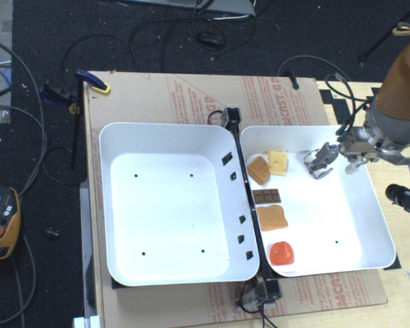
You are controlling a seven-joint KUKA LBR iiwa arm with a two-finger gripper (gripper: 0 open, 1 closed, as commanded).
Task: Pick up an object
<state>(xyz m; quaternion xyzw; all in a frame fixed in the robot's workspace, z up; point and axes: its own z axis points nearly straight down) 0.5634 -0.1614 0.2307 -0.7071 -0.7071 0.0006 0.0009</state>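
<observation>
My gripper [320, 164] hangs over the upper right part of the right bin [348, 203], with nothing visible between its fingers. To its left, along the bin's left wall, lie a brown bread-like piece [258, 170], a pale yellow block [278, 162], a dark chocolate bar [266, 197], an orange toast-like piece [272, 217] and a red round object [281, 253]. The yellow block is the closest to the gripper, a short way to its left.
The left bin [167, 203] adjoins the right one along a black divider [244, 190]. Both rest on a cardboard sheet [191, 94]. Cables and a yellow-blue clamp [92, 82] lie behind the bins. The arm's grey wrist [389, 132] enters from the right.
</observation>
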